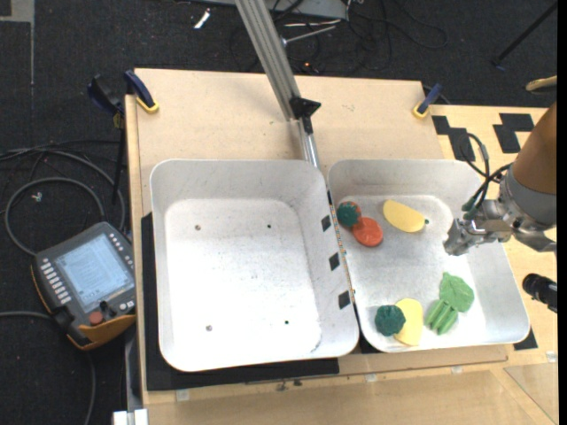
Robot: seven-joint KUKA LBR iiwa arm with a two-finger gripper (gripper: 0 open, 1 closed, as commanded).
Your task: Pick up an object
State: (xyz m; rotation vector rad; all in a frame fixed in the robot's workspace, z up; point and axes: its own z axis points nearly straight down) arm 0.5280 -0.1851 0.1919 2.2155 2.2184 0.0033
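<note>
Looking down, leftmost: a handheld control pendant [86, 282] with a grey screen and an orange underside lies on the dark floor, cables trailing beside it.
Bench: a pale wooden top [230, 118] carries both bins; yellow-and-blue clamps [142, 94] grip its far corners.
Left bin: the white tray [168, 237] on the left shows a speckled floor with a few small dark dots.
Pole: a grey metal bar [266, 47] slants down from the top of the view and ends at the far edge where the two bins meet.
Right bin: the second white tray [496, 317] touches the left one along a shared rim marked with small black squares.
Far objects: a dark green and red ball-like item [347, 212] sits near the shared rim, touching an orange-red round piece [368, 232]; just right of them lies a yellow banana-like object [404, 216].
Near objects: a dark teal lump [388, 319] touches a pale yellow piece [409, 320]; just beside them, to the right, lies a bright green leafy toy [450, 301].
Gripper: the gripper [462, 235] hangs over the right side of the right bin, right of the yellow banana-like object and above the green toy, apart from both.
Pincer state: cannot tell whether it is spread or closed; nothing is seen between its tips.
Arm: the grey wrist with an orange band [536, 162] comes in from the right edge.
</note>
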